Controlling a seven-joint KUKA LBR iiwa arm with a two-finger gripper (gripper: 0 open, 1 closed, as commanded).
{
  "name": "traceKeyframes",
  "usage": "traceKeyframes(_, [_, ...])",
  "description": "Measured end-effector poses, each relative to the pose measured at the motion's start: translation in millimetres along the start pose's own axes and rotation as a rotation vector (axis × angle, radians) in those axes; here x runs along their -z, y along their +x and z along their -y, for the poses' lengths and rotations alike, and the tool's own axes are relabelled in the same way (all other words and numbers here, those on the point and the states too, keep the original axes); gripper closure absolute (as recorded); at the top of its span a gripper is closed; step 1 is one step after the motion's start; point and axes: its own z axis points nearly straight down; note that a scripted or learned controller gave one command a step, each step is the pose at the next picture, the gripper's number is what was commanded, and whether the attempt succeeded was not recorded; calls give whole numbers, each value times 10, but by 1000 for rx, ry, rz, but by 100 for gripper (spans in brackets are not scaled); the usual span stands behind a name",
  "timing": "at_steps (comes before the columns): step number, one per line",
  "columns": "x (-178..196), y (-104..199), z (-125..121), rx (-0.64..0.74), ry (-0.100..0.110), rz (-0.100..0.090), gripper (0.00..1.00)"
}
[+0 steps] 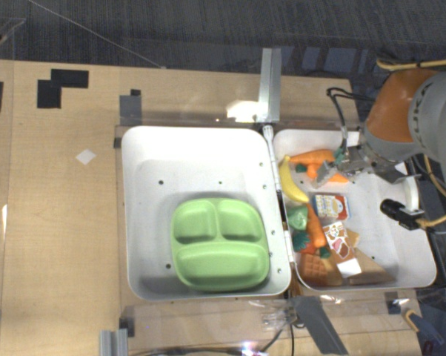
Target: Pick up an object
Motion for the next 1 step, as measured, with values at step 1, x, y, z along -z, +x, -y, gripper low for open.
traceKeyframes(1, [-12,214,-363,-129,29,1,0])
